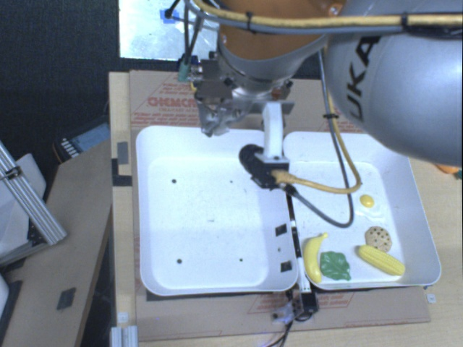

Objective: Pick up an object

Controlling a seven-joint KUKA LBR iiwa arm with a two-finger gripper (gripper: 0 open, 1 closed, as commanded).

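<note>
Gripper (pixel 211 123) is seen beyond the far-left corner of the right bin (pixel 391 194); open or closed cannot be told. The banana (pixel 312 259) is laid in that bin's near-left corner, well apart from it, long axis run near-to-far.

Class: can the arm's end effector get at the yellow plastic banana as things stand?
Probably yes: the yellow plastic banana lies uncovered, with nothing above it; a flat green toy leaf crowds one side.
</note>
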